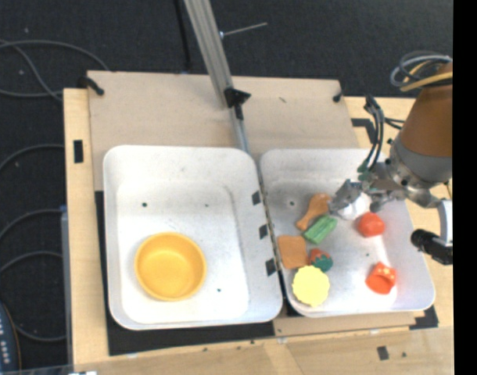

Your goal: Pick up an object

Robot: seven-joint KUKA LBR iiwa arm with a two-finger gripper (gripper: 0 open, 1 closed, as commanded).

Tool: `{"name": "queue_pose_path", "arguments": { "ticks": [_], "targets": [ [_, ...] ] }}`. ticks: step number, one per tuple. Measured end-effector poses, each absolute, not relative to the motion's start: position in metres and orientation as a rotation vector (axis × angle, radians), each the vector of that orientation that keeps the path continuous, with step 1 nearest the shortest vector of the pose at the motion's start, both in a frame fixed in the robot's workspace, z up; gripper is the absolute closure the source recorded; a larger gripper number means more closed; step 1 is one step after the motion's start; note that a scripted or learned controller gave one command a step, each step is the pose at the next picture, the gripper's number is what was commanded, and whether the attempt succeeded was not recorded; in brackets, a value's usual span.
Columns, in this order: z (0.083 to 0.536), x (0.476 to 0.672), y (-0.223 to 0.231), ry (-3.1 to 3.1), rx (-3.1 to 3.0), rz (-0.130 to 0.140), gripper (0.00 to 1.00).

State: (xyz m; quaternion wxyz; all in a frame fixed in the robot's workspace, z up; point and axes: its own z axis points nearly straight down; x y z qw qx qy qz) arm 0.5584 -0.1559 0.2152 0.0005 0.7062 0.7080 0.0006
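My gripper [349, 201] hangs low over the middle of the right bin [301, 170]. Its tip sits just right of an orange-tan piece [315, 208] and a green block [320, 229]. A red ball [371, 225] lies right below it. Farther toward the front lie a brown square [292, 251], a small red and green piece [320, 259], a yellow disc [310, 286] and a red-orange object [381, 278]. The wrist hides the fingers.
A yellow bowl [170, 266] sits in the front of the left bin [184, 170]. A metal pole [215, 53] slants up from between the bins at the back. The arm's orange band [428, 123] fills the right side.
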Motion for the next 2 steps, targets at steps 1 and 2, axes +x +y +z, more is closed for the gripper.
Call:
{"name": "queue_pose_path", "arguments": {
  "ticks": [1, 2],
  "targets": [
    [0.215, 0.558, -0.156, 2.223, 2.219, 0.003, 0.00],
    [0.171, 0.564, -0.159, 2.221, 2.224, -0.005, 0.00]
  ]
}}
